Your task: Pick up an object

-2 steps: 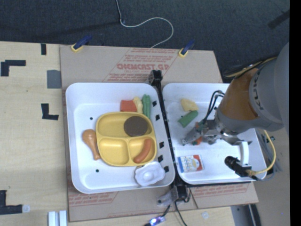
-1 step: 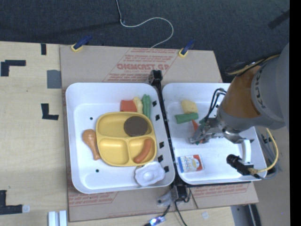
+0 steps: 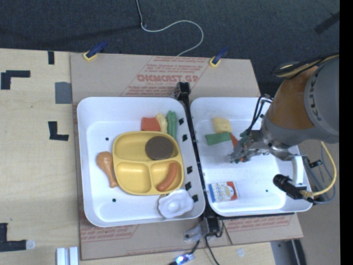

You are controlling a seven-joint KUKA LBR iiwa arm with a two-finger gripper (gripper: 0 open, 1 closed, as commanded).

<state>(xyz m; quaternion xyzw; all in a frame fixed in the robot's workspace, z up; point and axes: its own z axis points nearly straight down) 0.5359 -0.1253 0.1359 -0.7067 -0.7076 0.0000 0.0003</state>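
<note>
- The gripper (image 3: 241, 152) is low in the right bin (image 3: 259, 203), its tip near the bin's middle, just right of the green block (image 3: 217, 138) and the yellow block (image 3: 222, 125).
- Judging by that position, the step in hand is closing in on something to grasp — the green block looks the likeliest target, with a small orange-red piece (image 3: 234, 141) between it and the tip.
- To do it well, the arm should centre over one object alone, come straight down, and close only once the thing sits squarely between the jaws; the two blocks touch or nearly touch, so a sloppy approach could nudge both.
- The green block lies up and to the left of the gripper's tip, near but apart from it — not between the jaws as far as I can see.
- How far the jaws are parted I cannot tell; the tip is small and dark, and nothing is plainly held.
- The small carton (image 3: 223, 191) lies well apart, toward the bin's near wall.
</note>
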